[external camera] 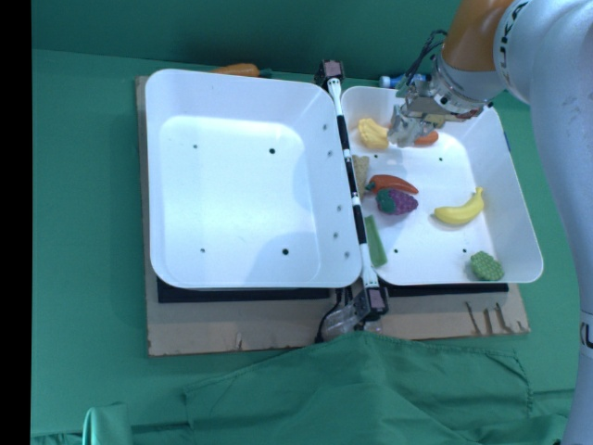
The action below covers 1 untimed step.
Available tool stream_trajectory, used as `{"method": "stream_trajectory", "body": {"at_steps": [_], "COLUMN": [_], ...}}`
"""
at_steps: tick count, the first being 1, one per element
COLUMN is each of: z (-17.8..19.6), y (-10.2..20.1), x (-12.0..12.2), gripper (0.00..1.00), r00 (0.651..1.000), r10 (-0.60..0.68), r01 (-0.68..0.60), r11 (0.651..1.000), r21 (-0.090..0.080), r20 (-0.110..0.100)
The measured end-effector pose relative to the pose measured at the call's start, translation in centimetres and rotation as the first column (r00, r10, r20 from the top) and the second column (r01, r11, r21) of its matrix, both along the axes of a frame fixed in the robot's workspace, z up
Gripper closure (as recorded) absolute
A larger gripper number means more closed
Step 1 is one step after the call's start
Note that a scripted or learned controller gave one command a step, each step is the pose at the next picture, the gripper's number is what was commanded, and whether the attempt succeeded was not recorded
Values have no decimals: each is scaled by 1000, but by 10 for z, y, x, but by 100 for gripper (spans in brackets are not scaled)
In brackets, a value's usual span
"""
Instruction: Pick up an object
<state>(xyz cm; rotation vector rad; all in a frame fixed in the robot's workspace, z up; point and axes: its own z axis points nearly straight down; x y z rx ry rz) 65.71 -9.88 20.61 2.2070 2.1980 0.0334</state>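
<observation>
Orange-red toy (426,139) in right bin (519,248), touching claw (405,137) on its right; claw state can't tell.

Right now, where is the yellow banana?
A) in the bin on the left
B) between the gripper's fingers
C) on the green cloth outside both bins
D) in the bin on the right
D: the banana lies on the floor of the right bin, near the grape bunch and the red pepper, and well apart from the gripper at the bin's far end.
</observation>
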Motion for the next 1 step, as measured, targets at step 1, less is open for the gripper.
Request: {"method": "stream_trajectory", "body": {"at_steps": [1], "z": [49], "y": [6], "x": [1], "gripper": [100], "r00": [1000], "r10": [3], "r01": [-3], "r11": [1000], "r21": [2], "r20": [-23]}}
